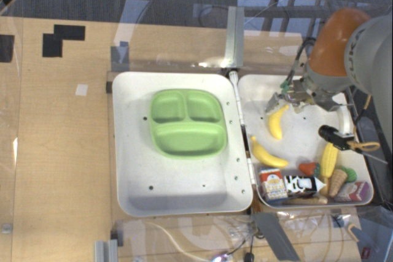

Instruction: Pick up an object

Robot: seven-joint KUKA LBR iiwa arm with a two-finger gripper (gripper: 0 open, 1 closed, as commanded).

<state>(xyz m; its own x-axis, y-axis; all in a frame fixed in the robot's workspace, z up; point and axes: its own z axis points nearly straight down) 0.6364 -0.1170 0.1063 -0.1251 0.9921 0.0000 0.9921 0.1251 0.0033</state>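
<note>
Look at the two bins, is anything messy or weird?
Nothing looks broken or spilled. The green divided plate lies flat, alone in the left bin. The toy food is heaped along the right bin's near edge, and the gripper hangs right above one banana.
</note>
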